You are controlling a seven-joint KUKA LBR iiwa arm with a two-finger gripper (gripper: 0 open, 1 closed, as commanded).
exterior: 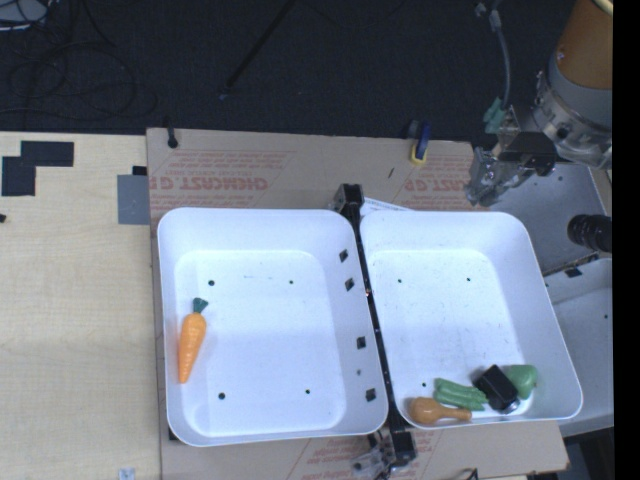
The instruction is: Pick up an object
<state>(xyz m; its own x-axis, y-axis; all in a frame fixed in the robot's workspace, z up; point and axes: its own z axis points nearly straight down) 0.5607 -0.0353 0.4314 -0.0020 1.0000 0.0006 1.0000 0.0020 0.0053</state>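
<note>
Nearest of all, a cluster of small things is seen in the near right corner of the right bin [520,258]. A tan, pear-shaped toy [437,411] is laid against the near wall, with its narrow end turned to the right. Just behind it, a green pod-like piece [458,394] is set at a slant, and a black block [497,388] is found touching that piece's right end. A rounded green thing [522,376] is tucked partly behind the black block, close to the bin's right wall. The four are gathered together, touching or nearly so.

Somewhat farther back, in the left bin [250,230], an orange carrot toy [191,340] with a green top is placed alone near the left wall. It is laid roughly lengthwise, green end away from the camera, well apart from everything else.

Both bins are set side by side on brown cardboard [260,173], which is spread over the pale wooden surface [70,298]. A black clip strip [362,308] is run along the joint between them.

Farthest off, at the upper right, the gripper [487,186] is held above the cardboard, just beyond the far rim of the right bin. Whether it is apart or together cannot be told, since the tips are blurred against the background. Nothing is seen between them. The grey arm [578,88] is angled up toward the top right corner.
</note>
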